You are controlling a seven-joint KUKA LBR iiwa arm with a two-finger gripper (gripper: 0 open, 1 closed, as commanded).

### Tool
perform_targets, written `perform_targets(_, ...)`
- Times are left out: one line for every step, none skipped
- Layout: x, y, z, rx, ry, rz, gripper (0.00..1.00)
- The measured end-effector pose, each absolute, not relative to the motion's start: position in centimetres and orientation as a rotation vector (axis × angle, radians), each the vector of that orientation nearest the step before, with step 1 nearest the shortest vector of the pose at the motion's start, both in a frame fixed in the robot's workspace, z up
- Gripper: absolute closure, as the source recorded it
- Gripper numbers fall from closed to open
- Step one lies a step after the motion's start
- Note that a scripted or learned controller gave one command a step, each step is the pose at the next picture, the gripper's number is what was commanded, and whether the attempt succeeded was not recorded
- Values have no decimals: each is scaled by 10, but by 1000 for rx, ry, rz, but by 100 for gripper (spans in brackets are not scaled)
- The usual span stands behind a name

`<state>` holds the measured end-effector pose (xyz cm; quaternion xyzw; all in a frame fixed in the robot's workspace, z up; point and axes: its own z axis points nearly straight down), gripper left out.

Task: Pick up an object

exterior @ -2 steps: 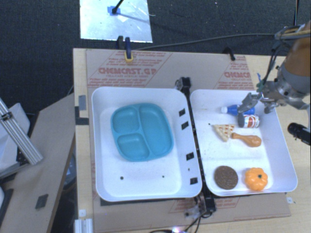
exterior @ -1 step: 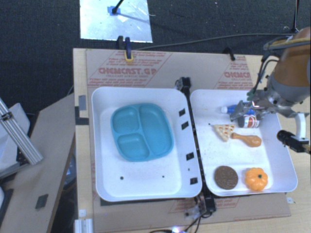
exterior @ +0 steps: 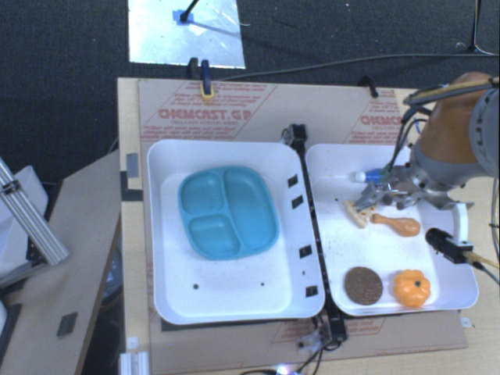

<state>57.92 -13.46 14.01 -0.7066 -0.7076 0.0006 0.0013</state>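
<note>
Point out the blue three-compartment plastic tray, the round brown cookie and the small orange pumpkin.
Blue three-compartment plastic tray [exterior: 228,212]: camera view, centre ridge where compartments meet.
Round brown cookie [exterior: 364,285]: camera view, middle of its top face.
Small orange pumpkin [exterior: 411,287]: camera view, top of its body.

- Setting: robotics lab test bench, not a home or shop.
- Flat wooden board [exterior: 258,104] printed "CHEMCAST GP" serves as the bench top, clamped at its far edge.
- Two shallow white plastic bins [exterior: 234,303] sit side by side on it.
- Grey robot arm with orange band [exterior: 461,135], loose black cables [exterior: 344,62], and aluminium extrusion rail [exterior: 31,225] at left.
</note>
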Motion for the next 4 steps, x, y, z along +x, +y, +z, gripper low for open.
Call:
perform_targets(580,-134,89,-2220,-2223,0,0)
perform_targets(581,-135,102,-2223,-2224,-3,100)
perform_targets(577,-131,164,-2220,-2229,-5,100)
perform_targets(583,-126,210,-2219,-2230,-4,100)
